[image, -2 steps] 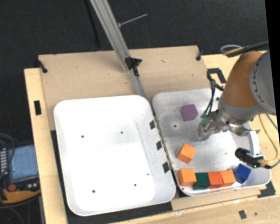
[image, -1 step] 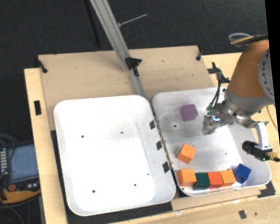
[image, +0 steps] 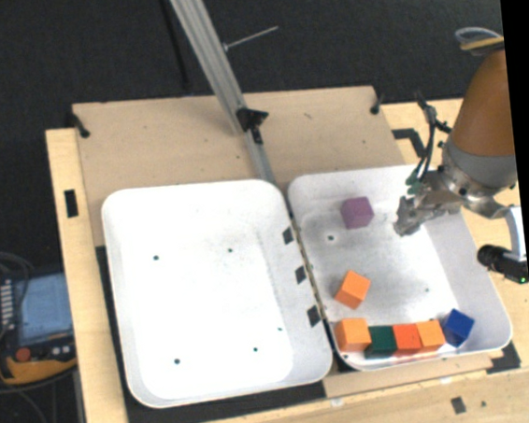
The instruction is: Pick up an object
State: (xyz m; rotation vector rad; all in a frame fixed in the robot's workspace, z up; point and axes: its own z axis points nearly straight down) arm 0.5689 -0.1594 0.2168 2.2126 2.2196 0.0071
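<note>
While the gripper [image: 408, 220] hovers over the right bin [image: 458, 261] just beside the purple cube [image: 357, 212], you have nothing lifted yet. You cannot tell how its end stands, and nothing shows in its hold. Approach, grasp and lift all remain.

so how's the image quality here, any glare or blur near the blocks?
Camera view: even lighting, soft focus overall; white bins bright but not blown out; purple block and the orange block cast faint shadows; gripper looks slightly blurred.
</note>
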